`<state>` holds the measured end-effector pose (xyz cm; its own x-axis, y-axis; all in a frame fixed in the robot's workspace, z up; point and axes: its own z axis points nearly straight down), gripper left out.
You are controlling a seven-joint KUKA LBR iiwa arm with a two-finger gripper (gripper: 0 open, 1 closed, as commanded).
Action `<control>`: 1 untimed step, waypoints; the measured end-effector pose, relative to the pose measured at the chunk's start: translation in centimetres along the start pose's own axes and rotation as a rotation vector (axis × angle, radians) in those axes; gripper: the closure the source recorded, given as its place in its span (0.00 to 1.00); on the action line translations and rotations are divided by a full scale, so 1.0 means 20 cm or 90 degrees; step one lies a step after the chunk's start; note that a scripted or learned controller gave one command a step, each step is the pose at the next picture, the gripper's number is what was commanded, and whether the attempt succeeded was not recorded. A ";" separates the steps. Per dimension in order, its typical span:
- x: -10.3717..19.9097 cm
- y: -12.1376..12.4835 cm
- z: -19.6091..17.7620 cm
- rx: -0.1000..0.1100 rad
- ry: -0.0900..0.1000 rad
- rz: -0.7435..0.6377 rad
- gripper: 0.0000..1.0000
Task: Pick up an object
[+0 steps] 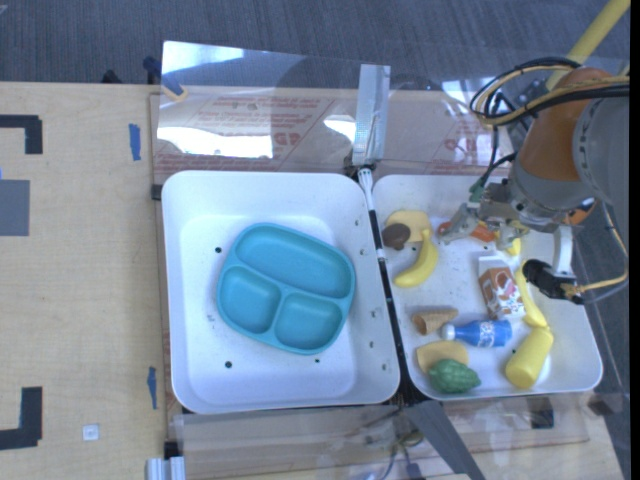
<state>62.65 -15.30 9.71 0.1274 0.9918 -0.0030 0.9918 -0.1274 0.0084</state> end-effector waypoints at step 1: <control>-0.25 -0.35 0.03 0.003 0.014 0.030 0.00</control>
<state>55.07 -19.32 9.01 0.1745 0.9845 0.0199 0.9846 -0.1746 0.0037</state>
